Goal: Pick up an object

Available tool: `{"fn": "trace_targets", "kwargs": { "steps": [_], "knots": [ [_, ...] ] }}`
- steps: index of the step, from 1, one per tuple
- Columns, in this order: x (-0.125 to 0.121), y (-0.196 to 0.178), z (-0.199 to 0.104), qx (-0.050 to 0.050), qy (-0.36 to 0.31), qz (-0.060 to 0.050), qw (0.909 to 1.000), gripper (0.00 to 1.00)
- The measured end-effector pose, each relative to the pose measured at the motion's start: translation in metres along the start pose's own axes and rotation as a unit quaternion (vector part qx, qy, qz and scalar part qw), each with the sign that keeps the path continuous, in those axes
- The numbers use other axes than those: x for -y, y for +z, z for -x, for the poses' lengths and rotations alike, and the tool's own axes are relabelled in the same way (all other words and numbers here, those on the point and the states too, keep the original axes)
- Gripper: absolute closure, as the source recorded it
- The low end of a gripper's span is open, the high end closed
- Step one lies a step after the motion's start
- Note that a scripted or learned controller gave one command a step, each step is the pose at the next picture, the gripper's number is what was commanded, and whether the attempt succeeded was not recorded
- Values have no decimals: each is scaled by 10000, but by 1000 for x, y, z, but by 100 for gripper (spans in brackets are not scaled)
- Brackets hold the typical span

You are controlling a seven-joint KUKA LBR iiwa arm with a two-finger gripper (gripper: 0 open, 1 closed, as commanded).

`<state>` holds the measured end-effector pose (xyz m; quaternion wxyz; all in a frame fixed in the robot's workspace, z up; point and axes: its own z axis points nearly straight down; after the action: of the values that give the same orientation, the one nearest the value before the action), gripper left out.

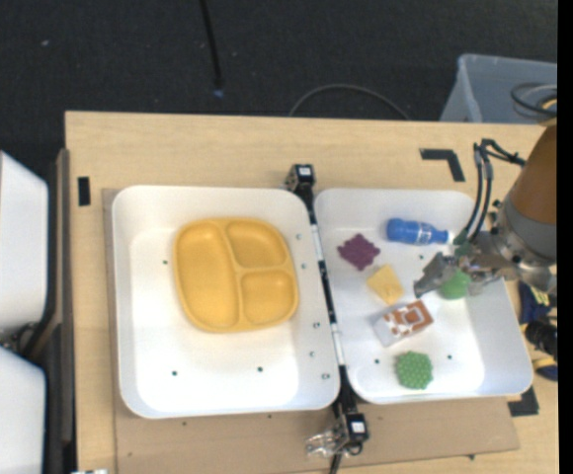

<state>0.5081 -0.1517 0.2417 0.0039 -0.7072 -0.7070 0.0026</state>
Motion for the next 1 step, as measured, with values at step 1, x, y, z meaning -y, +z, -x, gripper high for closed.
{"fn": "trace_targets", "kwargs": {
  "steps": [1],
  "knots": [
    [-2, -5, 0, 12, -12, 55, 10000, 0]
  ]
}}
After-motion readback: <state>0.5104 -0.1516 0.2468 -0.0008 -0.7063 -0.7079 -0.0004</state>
